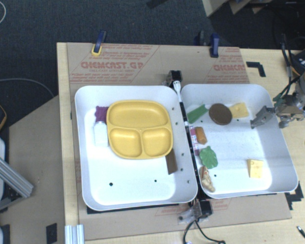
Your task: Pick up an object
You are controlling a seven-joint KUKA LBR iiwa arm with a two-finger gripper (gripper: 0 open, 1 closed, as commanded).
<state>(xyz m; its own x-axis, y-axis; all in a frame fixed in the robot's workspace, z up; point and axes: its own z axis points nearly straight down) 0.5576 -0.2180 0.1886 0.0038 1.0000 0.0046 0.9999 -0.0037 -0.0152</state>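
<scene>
Two shallow white bins side by side on a bench. Left bin (91, 182): a yellow divided plate (140, 128), with a purple item (100, 113) and a white bottle (100, 134) at its left edge. Right bin (274, 151): green piece (196, 113), brown disc (220, 114), pale yellow block (239, 110), a second green piece (209, 157), yellow cube (255, 168). The gripper (264, 117) sits over the right bin's right rim, holding nothing.
</scene>
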